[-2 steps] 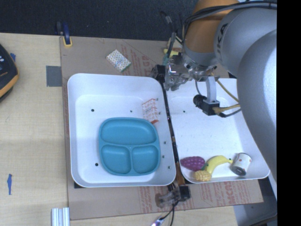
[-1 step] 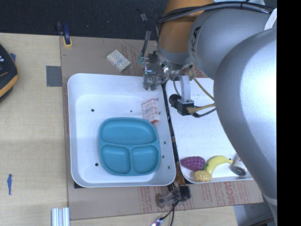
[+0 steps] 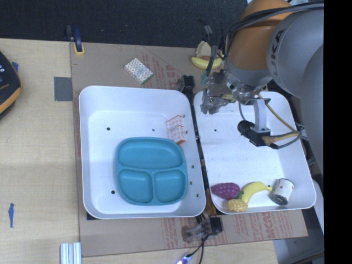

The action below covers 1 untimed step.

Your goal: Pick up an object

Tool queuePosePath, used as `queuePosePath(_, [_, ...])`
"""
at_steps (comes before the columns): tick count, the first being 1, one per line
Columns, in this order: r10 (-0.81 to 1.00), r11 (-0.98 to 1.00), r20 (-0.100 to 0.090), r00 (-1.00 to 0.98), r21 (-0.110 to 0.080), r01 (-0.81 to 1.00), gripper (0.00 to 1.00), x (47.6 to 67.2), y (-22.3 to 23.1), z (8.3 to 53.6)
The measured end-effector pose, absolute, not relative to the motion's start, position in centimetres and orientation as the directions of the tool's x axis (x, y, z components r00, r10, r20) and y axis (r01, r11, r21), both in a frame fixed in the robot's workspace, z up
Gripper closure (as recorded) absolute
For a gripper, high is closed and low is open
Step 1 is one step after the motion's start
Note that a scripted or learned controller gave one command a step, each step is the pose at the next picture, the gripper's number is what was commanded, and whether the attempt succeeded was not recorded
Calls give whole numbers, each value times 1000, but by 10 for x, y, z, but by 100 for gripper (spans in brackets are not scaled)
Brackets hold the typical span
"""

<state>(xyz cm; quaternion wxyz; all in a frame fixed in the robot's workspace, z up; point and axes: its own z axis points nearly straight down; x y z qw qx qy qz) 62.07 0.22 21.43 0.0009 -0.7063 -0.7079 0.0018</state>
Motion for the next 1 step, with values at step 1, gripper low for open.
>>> queuePosePath(1, [1000,6,0,-6,-3,1000,100,656,63,200])
